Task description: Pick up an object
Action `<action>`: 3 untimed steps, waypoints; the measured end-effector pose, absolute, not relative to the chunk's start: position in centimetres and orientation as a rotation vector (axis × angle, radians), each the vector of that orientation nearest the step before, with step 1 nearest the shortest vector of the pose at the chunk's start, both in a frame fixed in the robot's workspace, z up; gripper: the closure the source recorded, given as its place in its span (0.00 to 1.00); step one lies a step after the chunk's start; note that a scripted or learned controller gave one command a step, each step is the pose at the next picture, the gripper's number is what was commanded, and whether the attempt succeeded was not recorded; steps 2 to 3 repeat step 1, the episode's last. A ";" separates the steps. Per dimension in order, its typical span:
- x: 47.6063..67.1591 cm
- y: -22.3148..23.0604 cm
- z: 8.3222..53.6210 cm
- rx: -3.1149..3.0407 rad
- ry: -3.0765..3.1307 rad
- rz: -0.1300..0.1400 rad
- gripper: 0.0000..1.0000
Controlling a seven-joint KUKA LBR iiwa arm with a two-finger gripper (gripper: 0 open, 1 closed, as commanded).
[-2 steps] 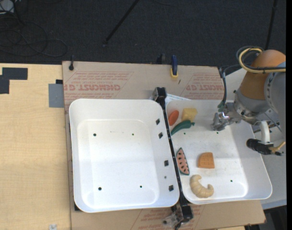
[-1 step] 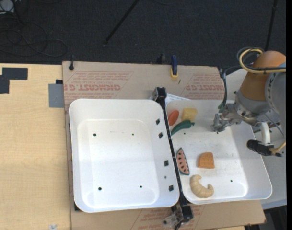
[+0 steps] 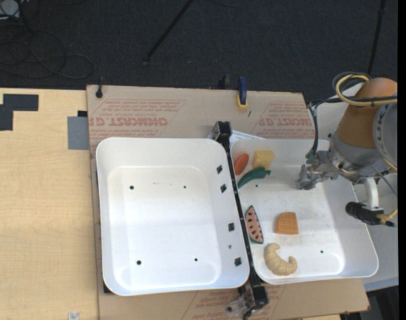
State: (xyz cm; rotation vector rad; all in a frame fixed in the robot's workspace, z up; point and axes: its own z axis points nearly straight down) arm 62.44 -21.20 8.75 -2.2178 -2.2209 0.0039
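Camera view puts the gripper [image 3: 310, 177] at three o'clock over the right bin [image 3: 336, 209], finger state impossible to tell, with the croissant [image 3: 280, 259] well apart at five o'clock.

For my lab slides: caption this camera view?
Gripper poised at right bin's far edge; croissant, watermelon slice and toast inside.

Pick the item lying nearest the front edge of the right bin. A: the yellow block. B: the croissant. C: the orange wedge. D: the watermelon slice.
B: the croissant sits lowest in the right bin, close to its front rim, with the watermelon slice and orange wedge farther back and the yellow block near the far end.
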 end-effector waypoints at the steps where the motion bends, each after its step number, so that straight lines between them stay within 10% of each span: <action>1: 64.5 -21.4 8.8 -2.220 -2.223 -0.001 1.00; 3: 64.5 -21.4 8.8 -2.220 -2.223 -0.001 1.00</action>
